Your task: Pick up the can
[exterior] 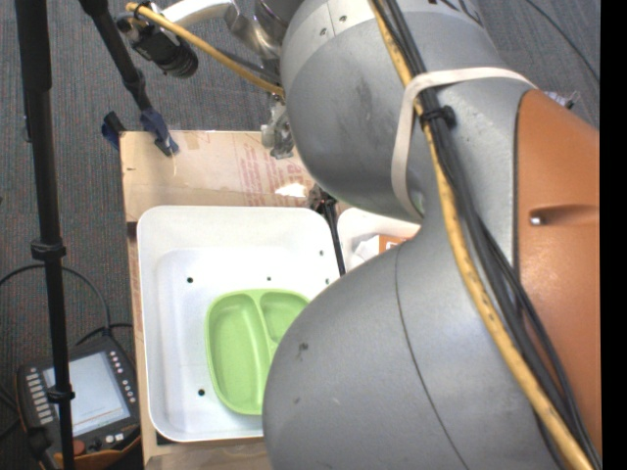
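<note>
White bin (162, 262) on the counter, seen from above at a slant, holding a light-green divided tray (245, 346) (two compartments visible) that lies flat toward the bin's right side. Behind the bin, a brown cardboard sheet (211, 169) with faint red print. A blue clamp (157, 130) grips the cardboard's rear left corner. At left, a black stand pole (44, 213); at lower left, a handheld control tablet (83, 399) on grey carpet (78, 96).
</note>
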